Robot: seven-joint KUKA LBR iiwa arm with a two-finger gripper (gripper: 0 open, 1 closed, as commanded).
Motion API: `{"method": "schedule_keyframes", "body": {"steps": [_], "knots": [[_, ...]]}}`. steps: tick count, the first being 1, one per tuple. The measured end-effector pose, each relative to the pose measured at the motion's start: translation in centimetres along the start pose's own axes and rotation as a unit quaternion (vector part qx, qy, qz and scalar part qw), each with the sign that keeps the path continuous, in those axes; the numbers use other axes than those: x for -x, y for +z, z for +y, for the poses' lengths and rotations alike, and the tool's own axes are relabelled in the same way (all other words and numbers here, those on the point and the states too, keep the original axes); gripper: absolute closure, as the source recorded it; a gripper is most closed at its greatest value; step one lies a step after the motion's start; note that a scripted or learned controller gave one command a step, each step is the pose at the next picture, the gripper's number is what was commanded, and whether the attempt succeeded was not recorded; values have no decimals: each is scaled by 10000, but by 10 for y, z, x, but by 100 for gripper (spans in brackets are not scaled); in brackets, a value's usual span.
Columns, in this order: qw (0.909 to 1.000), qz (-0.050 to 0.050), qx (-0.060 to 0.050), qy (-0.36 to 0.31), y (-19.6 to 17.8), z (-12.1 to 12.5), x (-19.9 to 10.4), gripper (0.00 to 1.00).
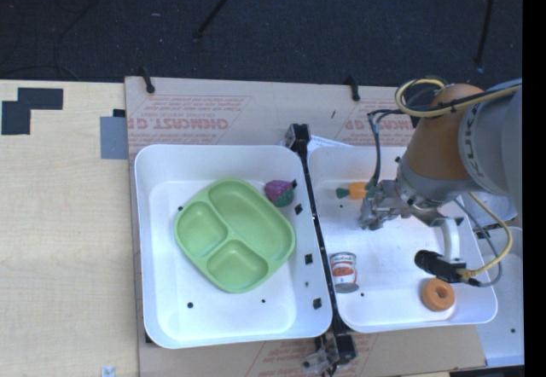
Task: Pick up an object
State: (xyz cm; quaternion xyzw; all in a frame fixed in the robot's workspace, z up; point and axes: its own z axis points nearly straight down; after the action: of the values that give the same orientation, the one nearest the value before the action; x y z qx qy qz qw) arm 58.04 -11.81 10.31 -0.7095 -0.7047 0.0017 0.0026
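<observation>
over the right bin (pixel 486 311), the gripper (pixel 369 219) hangs beside a carrot (pixel 351 191).

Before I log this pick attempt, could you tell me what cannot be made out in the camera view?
- Gripper: its finger state is too small and dark to tell.
- Small orange and green object in the right bin: partly hidden by the gripper; its identity is unclear.
- Purple object in the left bin: too small to identify.
- Can: label unreadable.

Green tray (pixel 235 234) in left bin (pixel 162 298)
</observation>
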Motion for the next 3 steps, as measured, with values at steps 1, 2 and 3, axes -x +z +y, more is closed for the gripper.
{"method": "schedule_keyframes", "body": {"steps": [1, 2, 3], "knots": [[10000, -7, 37, 2, -54, -10, 0, 100], [10000, -7, 46, -39, -114, -10, -7, 100], [10000, -8, 41, -37, -155, -10, -6, 100]]}}
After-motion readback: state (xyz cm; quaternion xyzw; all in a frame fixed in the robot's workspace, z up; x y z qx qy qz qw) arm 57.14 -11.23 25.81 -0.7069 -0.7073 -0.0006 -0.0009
